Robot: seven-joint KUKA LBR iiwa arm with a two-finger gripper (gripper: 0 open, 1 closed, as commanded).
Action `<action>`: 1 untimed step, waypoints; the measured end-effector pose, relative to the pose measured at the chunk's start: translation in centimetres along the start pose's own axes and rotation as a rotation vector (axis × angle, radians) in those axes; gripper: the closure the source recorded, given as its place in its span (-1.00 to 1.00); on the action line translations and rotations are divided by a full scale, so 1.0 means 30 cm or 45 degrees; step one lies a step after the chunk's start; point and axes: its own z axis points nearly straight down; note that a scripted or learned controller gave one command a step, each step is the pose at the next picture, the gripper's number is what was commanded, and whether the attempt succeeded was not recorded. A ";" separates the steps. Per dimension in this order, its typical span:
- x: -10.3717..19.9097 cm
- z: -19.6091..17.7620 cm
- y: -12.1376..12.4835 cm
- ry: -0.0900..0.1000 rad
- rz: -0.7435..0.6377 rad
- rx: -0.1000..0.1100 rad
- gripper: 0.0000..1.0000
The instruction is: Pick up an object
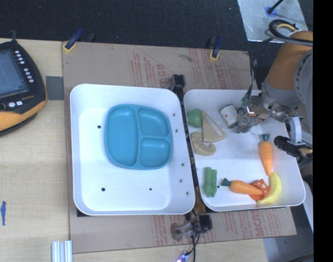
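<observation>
My gripper (244,121) hangs low over the back of the right bin (240,203), reaching in from the right. A small white cup-like object (228,114) lies just left of it, close to the gripper or touching it. Further left sit a green round piece (194,118), a tan wedge (211,130) and a tan flat disc (202,146). An orange carrot (266,156) lies right of centre. Along the front edge are a green pod (210,181), a second carrot (241,186), a red piece (259,187) and a yellow banana (274,189).
The left bin (90,201) holds a blue divided plate (138,136). A tablet-like pendant with an orange rim (11,89) rests on the bench at far left. Clamps (179,83) join the bins at the back and the front.
</observation>
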 end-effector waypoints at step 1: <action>0.193 -0.003 0.000 -0.017 0.008 -0.003 -1.00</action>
